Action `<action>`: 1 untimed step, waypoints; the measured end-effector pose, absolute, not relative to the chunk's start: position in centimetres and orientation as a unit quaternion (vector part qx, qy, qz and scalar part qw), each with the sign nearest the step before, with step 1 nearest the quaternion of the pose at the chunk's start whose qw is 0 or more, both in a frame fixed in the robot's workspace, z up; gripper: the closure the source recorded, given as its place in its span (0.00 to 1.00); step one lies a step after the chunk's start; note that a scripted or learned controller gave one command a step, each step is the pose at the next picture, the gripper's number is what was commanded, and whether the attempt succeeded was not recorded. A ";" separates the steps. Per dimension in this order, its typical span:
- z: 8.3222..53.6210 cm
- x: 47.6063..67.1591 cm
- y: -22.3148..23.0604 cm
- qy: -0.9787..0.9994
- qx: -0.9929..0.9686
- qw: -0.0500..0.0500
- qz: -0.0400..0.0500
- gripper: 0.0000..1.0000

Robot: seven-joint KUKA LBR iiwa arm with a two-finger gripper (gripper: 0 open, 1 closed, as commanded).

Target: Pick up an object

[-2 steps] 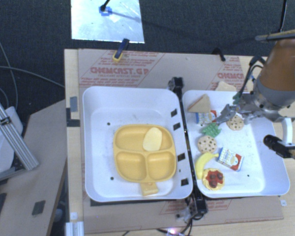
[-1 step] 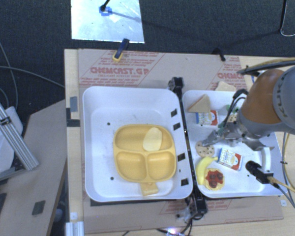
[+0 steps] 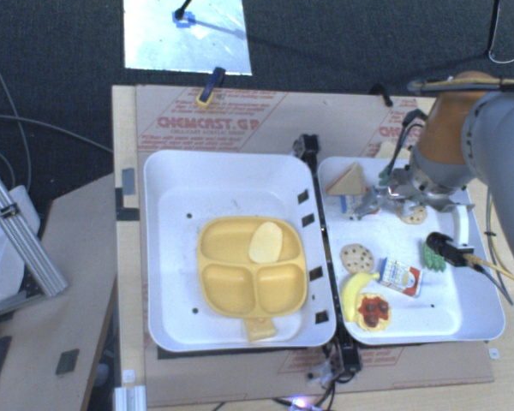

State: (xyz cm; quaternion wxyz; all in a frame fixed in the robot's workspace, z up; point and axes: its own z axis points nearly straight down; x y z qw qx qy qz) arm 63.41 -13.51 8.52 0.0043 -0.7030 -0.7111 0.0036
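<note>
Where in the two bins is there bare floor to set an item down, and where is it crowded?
The left bin has bare floor all around the yellow tray, widest along its far wall. In the right bin, the near right corner beyond the carton is bare. It is crowded around the cookie, banana and claw.

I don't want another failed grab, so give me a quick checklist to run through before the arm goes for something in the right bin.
1. Gripper over the right bin: ok.
2. Nothing held between the fingers: cannot tell.
3. Nearest target, the tan wedge, unobstructed: ok.
4. Cookie lying apart from the banana: ok.
5. Small carton free of neighbours: not ok, it touches the banana.
</note>
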 end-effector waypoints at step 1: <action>8.5 66.8 -9.0 -0.711 -0.703 0.002 0.005 0.00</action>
